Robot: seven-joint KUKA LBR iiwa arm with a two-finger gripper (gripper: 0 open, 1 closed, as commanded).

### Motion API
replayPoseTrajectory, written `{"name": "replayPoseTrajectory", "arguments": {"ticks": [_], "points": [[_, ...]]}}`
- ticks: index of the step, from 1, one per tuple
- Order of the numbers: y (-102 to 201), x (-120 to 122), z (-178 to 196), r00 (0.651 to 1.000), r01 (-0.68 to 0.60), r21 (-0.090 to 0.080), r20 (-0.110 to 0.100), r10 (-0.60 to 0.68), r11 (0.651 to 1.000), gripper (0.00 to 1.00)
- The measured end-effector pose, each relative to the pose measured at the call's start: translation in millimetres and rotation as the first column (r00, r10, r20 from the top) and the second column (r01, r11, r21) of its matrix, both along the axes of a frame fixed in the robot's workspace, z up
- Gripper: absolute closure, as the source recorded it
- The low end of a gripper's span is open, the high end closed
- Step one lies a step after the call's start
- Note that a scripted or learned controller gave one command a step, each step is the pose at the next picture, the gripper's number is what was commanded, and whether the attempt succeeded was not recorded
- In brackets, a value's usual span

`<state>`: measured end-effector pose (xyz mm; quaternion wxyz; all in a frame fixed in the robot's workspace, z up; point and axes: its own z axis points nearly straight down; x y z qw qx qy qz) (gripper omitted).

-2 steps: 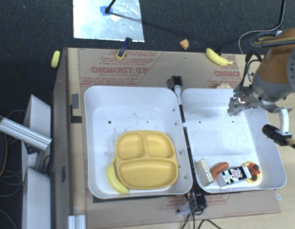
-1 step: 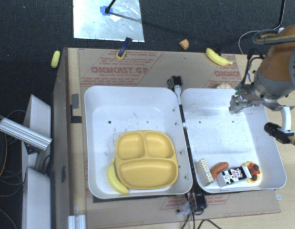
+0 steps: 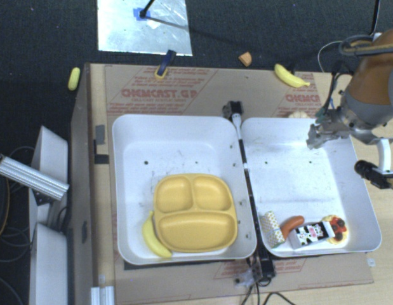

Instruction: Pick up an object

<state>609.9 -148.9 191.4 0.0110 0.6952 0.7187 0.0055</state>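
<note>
My gripper [image 3: 317, 136] hangs over the far right part of the right bin [image 3: 298, 170], with nothing seen between its fingers. Along that bin's near edge lie a small patterned block [image 3: 271, 227], a red sausage-shaped toy [image 3: 292, 222], a black-and-white box [image 3: 310, 233] and a round red and yellow toy [image 3: 336, 227]. In the left bin [image 3: 177, 138] a yellow divided plate [image 3: 195, 211] lies at the near side, with a yellow banana [image 3: 153, 236] tucked against its left edge.
Outside the bins, a banana [image 3: 290, 75] and a small orange piece [image 3: 246, 58] lie at the bench's far edge. A yellow object [image 3: 73, 78] lies at the far left, off the cardboard. A black clip [image 3: 233, 110] sits where the bins meet.
</note>
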Motion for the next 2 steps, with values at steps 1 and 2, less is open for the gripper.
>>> {"name": "replayPoseTrajectory", "arguments": {"ticks": [1, 2], "points": [[0, 1, 11, 1.0, -0.004, -0.001, 0.003, 0.004, 1.0, 1.0], [0, 2, 22, 1.0, -0.009, -0.001, 0.007, 0.009, 1.0, 1.0]]}}
